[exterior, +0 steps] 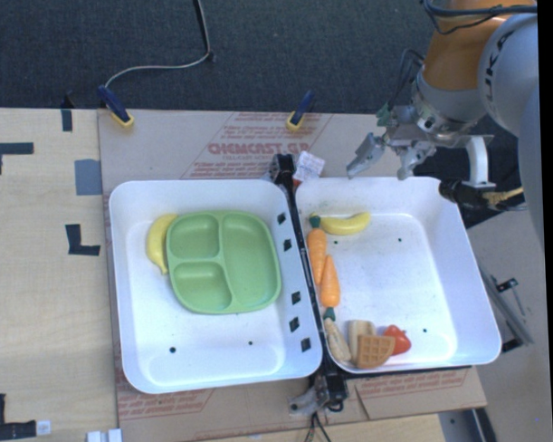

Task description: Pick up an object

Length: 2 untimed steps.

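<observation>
plainly the gripper [388,157] hangs spread and empty just beyond the right bin [459,254]'s far rim, while the toy banana [345,224] inside that rim looks light, hard, slick, best pinched across its middle.

banana [345,224] | yellow, lying flat | right bin's [442,282] far-left corner

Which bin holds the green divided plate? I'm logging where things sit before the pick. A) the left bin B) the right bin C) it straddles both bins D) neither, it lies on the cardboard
A: the green divided plate lies flat inside the left bin, partly over a yellow banana, while the carrot and other food lie in the right bin.
</observation>
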Each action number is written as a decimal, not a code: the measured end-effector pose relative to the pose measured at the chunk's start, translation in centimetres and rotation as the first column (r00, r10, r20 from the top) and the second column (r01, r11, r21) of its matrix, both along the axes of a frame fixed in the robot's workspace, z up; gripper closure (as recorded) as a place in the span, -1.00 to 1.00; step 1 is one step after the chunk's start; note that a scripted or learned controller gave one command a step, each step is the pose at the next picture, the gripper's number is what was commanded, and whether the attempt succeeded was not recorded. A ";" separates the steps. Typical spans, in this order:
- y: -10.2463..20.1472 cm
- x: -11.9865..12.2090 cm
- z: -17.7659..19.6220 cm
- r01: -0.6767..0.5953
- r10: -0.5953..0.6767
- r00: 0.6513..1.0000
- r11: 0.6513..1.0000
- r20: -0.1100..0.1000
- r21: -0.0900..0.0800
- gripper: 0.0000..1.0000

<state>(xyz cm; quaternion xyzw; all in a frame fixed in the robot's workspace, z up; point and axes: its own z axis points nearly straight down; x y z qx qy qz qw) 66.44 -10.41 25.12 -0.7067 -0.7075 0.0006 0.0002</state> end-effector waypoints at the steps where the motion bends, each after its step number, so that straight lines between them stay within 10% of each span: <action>1: 4.5 -2.1 -6.5 0.000 0.000 1.000 1.000 -0.001 0.001 -1.00; 2: 4.4 0.4 -6.7 -0.001 0.001 1.000 1.000 0.000 0.001 -1.00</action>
